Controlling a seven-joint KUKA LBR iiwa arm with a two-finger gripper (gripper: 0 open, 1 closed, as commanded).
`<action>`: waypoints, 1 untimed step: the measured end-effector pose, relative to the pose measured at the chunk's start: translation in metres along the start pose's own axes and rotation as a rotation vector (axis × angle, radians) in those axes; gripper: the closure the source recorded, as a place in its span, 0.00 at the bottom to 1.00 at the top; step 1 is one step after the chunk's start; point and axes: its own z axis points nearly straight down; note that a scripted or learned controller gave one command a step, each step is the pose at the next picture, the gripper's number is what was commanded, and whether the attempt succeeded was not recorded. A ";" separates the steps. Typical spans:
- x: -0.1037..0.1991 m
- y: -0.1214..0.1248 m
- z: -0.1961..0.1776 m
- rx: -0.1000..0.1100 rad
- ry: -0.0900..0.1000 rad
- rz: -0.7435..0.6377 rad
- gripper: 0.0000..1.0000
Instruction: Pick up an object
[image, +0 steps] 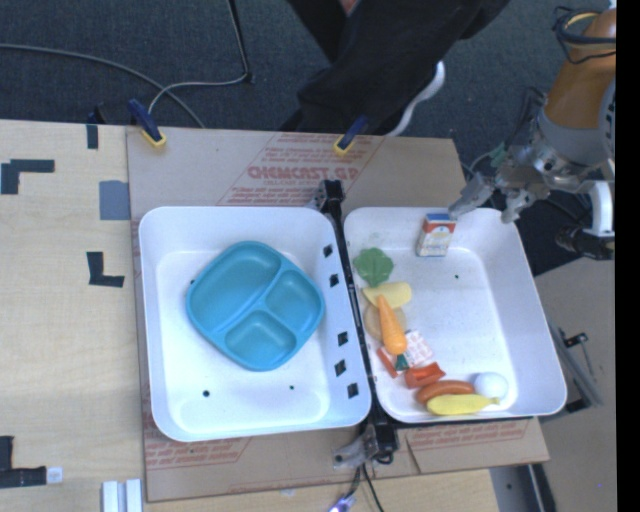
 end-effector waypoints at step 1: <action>0.045 0.010 0.153 -0.003 0.000 0.000 0.00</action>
